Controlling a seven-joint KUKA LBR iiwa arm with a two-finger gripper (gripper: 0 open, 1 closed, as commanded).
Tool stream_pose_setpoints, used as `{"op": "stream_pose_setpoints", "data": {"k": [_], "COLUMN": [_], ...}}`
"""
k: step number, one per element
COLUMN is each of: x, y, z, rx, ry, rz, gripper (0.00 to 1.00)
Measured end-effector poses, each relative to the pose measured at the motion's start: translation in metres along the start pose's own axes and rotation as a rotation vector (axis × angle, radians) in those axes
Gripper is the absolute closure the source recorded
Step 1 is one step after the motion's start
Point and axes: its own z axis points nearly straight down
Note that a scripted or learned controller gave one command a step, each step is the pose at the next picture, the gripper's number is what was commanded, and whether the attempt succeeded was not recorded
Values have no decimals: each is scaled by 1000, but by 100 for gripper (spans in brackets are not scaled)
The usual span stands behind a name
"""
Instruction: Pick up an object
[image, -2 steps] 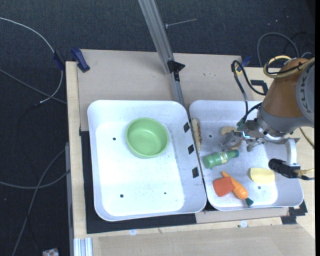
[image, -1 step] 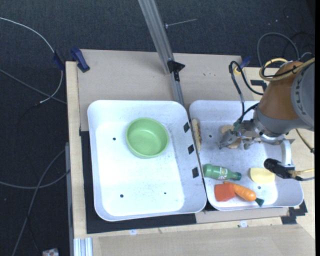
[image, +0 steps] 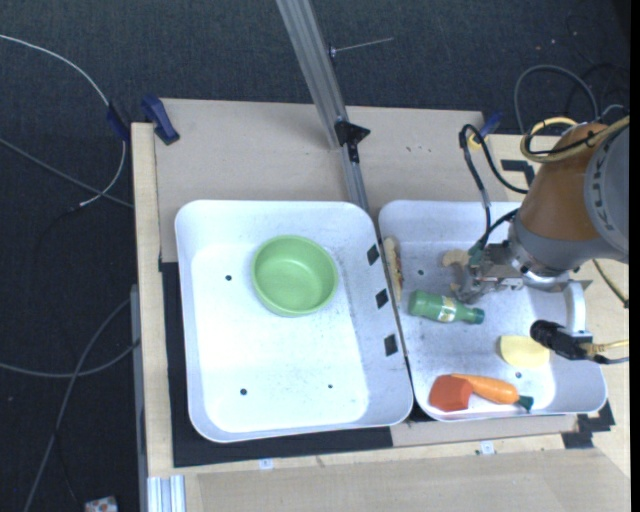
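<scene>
dark carpet under wooden surface (image: 250, 160) with two white bins. pincer (image: 468, 282) low in right bin (image: 430, 225), just above green bottle (image: 445, 308), likely lining up grasp; open or closed: cannot tell. carrot (image: 490, 388), yellow piece (image: 522, 350) near; green bowl (image: 294, 274) alone in left bin (image: 215, 330).

Slanted overhead view of both bins (image: 200, 240)

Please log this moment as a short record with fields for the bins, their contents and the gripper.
left bin: holds a green bowl, upright
right bin: holds a green bottle lying on its side, a carrot, an orange-red piece and a pale yellow item
gripper: low in the right bin, just above the bottle's right end
grasp: cannot tell
</scene>
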Motion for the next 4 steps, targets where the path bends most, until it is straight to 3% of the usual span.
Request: {"op": "stream_pose_setpoints", "data": {"k": [2,3,4], "x": [-3,-3,52], "y": [-1,0,4], "z": [-93,-121,-133], "rx": [-7,-7,-6], "ry": [-4,-4,-2], "rz": [-2,-2,-8], "gripper": [100,100,100]}}
